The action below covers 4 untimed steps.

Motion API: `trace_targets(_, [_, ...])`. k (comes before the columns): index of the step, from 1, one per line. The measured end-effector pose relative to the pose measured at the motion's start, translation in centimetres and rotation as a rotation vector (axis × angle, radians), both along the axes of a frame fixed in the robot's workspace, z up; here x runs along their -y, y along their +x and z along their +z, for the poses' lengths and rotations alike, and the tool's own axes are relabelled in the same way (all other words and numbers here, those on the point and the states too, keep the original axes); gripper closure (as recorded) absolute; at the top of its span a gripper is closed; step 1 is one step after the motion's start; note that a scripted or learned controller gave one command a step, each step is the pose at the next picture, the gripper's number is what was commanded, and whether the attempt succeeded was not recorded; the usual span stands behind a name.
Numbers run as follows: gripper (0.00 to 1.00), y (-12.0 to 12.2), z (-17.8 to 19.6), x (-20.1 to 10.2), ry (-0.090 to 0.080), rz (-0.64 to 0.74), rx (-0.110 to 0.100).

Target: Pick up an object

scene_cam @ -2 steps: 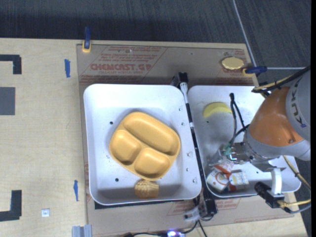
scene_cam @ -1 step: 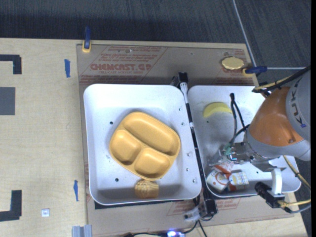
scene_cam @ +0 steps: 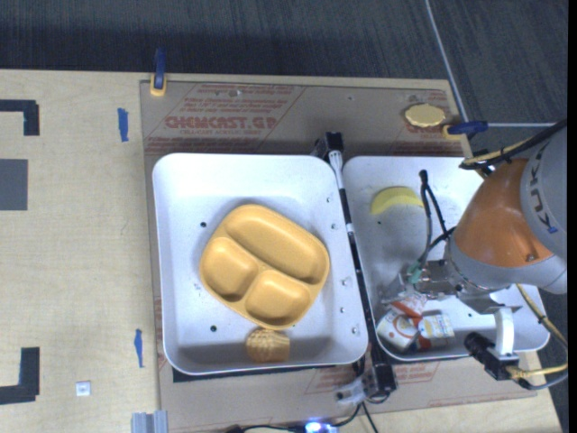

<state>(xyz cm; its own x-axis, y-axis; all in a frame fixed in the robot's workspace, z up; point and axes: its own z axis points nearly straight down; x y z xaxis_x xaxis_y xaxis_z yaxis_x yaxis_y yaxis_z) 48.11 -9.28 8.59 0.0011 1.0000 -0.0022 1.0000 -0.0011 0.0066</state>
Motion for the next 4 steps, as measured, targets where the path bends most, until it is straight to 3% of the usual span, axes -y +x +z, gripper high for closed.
trace_targets(4, [0.00, -0.01, -0.01, 0.17, 0.002, 0.001, -0.001])
